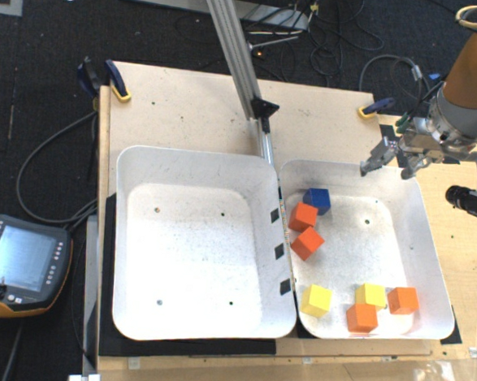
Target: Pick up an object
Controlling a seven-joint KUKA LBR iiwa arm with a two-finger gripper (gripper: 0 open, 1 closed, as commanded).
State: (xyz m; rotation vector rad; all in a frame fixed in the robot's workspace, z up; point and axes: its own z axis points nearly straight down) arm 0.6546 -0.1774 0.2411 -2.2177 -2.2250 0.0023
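1. While I am hovering over the far right corner of the right bin (431, 232), my jaws are standing spread, pinching nothing.
2. Seven blocks are lying in that bin: one blue block (318, 200), four orange blocks, two yellow blocks.
3. Two orange ones (303, 217) (307, 243) are sitting just under the blue, by the divider.
4. Two orange (362, 317) (403, 300) and two yellow (317, 300) (370, 294) are lining the near edge.
5. Beside it, the left bin (142, 171) is sharing the table (195, 109).

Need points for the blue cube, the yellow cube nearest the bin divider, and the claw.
blue cube (318, 200), camera view, on its top face.
yellow cube nearest the divider (317, 300), camera view, middle of its top face.
claw (392, 162), camera view, midway between its fingertips, above the right bin's far rim.
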